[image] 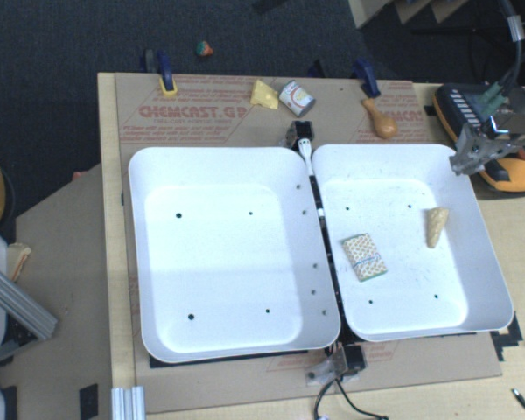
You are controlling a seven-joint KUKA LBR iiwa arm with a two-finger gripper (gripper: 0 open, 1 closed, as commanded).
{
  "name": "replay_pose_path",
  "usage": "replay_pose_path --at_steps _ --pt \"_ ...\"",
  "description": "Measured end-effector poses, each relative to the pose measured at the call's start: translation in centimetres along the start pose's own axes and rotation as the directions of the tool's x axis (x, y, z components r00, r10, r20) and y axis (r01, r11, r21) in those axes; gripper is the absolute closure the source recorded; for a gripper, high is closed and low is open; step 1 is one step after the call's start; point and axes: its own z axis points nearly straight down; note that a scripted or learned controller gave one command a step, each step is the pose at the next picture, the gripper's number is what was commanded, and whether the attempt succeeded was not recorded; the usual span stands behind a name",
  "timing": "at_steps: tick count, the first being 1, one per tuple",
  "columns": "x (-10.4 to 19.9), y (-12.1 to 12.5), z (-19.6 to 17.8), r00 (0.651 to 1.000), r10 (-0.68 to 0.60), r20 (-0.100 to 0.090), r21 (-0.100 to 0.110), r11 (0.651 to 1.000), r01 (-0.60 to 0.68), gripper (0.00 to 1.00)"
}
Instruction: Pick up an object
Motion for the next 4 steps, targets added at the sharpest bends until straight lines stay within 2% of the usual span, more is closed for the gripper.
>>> replay_pose_path --at_steps 1,2,3,4 --pt "-10.5 -2.4 -0.1 1.000 0.018 0.006 0.011 1.000 -0.018 1.00" --pt "-3.6 -2.3 8.5 1.000 0.001 -0.004 0.024 1.000 -0.001 1.00" --pt "8.6 -2.4 16.0 1.000 -0.006 -0.005 0.025 1.000 0.006 1.00" --pt "15.4 -0.7 6.5 1.000 -0.003 -0.004 0.003 1.000 0.003 1.00"
